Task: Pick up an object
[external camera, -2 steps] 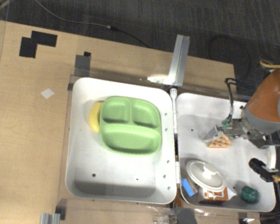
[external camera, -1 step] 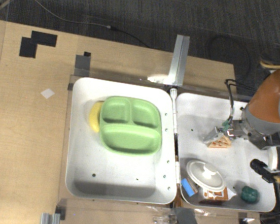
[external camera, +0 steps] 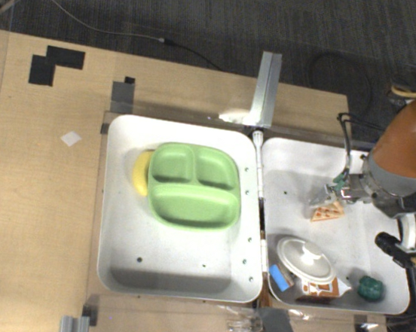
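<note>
Camera view, right bin [external camera: 284, 164]: gripper [external camera: 339, 188] at 12 o'clock of an orange waffle-patterned wedge [external camera: 328, 211], just above it; finger spacing cannot be told. White lidded dish [external camera: 306, 261] at 6 o'clock. Left bin [external camera: 114, 187] holds a green divided tray [external camera: 192, 184].

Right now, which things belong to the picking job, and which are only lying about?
Job:
claw
orange wedge just below it

Lying about:
green divided plate
yellow piece under its edge
white lidded dish
blue block
dark green lump
</note>
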